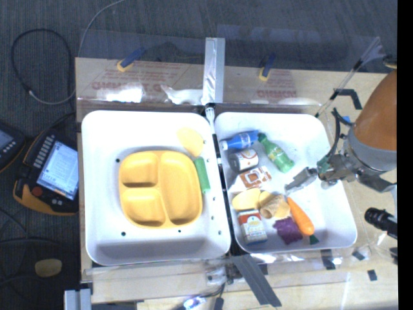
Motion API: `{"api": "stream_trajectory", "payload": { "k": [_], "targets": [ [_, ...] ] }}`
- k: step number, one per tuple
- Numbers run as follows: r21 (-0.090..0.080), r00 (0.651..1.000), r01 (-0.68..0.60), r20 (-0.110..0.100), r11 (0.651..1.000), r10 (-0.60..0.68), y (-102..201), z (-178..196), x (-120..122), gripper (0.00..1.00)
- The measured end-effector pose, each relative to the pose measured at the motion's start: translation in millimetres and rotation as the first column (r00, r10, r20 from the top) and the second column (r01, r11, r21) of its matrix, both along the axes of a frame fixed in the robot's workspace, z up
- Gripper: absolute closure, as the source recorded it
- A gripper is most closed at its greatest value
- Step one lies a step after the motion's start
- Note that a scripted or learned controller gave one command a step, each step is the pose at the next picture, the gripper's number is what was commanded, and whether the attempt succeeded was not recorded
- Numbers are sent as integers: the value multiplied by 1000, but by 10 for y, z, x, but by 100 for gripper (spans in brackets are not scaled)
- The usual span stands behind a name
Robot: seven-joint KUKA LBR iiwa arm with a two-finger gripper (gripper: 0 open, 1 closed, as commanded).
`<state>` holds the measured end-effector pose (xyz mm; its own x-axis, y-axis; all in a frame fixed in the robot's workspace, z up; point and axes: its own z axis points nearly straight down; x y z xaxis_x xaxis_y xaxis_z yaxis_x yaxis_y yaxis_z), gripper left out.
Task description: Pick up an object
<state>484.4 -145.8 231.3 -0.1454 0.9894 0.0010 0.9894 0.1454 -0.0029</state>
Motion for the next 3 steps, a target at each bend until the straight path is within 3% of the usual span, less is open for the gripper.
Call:
{"api": "stream_trajectory", "payload": {
  "k": [1,2,3],
  "targets": [
    [2,998,-60,1,998,60,-80,-1344,-4,0],
    [5,998,-60,-2,998,60,-74,-1271,-1,100],
    [0,999,-36,0,999,36,589,-495,341,100]
  ]
}}
